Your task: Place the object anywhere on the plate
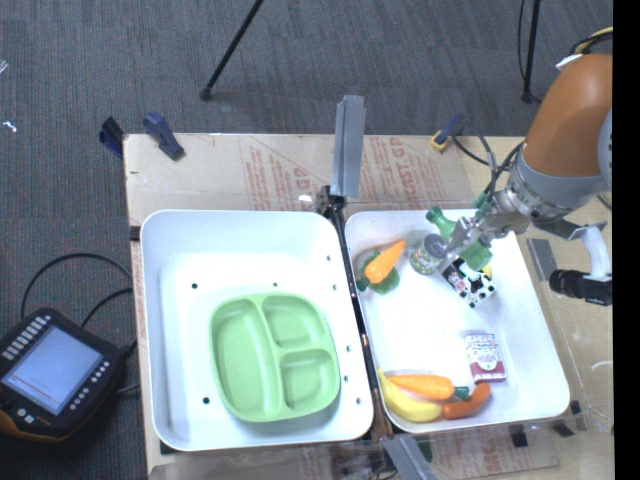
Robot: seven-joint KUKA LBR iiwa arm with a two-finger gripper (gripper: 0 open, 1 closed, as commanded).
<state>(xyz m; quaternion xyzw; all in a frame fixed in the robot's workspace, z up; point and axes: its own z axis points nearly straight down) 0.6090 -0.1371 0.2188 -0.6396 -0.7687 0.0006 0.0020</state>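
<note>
Bench seen from above at a slant, bearing two shallow white bins side by side. The left white bin (160,268), in the lower left of the frame, holds a pale green plastic plate with three compartments (272,356), lying flat near the bin's lower middle.

The right white bin (530,358), in the lower right of the frame, holds several toys. Near its upper left corner lies an orange toy carrot with a green top (382,263). Along its lower edge a yellow toy banana (410,404) lies touching a second orange carrot (425,384), with a small red-orange piece (472,400) just to the right. A small red and white carton (485,356) sits just above these.

The grey arm with an orange band (565,118) enters from the upper right. Its two-finger gripper (462,240) hangs over the upper part of the right bin, among a small clear jar (426,258), a green item (478,255) and a black and white patterned toy (472,283). Whether its fingers are apart or together cannot be told here.
</note>
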